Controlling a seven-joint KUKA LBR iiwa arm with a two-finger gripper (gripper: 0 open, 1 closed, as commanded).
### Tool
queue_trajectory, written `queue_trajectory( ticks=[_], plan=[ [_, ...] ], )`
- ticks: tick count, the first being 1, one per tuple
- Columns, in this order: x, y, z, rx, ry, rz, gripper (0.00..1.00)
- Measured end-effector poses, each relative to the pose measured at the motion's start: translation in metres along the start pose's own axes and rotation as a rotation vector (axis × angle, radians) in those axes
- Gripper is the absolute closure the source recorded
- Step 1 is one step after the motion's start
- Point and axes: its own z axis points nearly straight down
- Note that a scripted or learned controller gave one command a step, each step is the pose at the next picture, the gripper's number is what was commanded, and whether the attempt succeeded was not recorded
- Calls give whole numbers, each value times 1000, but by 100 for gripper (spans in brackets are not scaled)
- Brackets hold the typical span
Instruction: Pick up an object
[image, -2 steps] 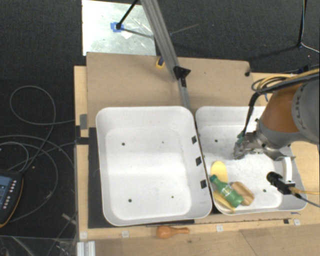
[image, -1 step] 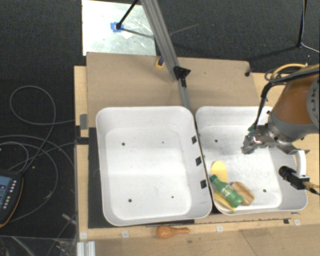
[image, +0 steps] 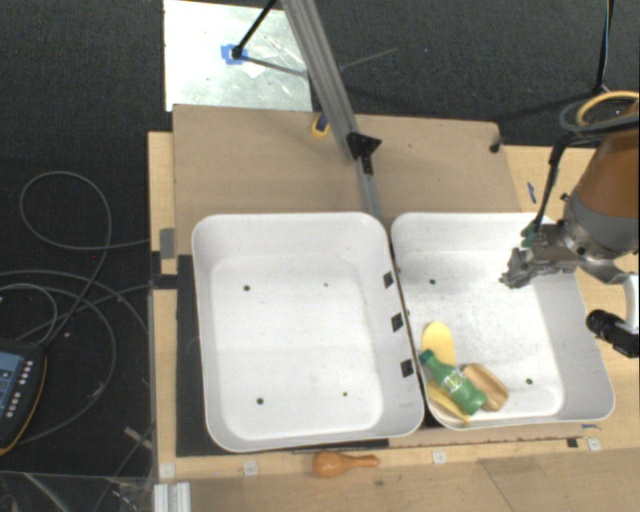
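In the right bin (image: 560, 330), near its front left corner, lie a green bottle (image: 453, 381), a yellow banana-shaped piece (image: 440, 345) and a tan bun-like piece (image: 488, 385), all touching or close together. My gripper (image: 517, 272) hangs over the right bin's back right part, well behind and to the right of that cluster. Nothing shows between its fingers. The grey arm with its orange band (image: 610, 180) comes in from the right.
The left bin (image: 215, 300) sits beside the right one. A tan pear-shaped object (image: 343, 462) lies on the bench in front of the bins. A slanted grey pole (image: 335, 90) crosses the back. Cables lie on the dark floor at the left.
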Motion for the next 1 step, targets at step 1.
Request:
queue_trajectory(
  ticks=[1],
  plan=[
    [0, 2, -40, 3, 1, -1, 100]
  ],
)
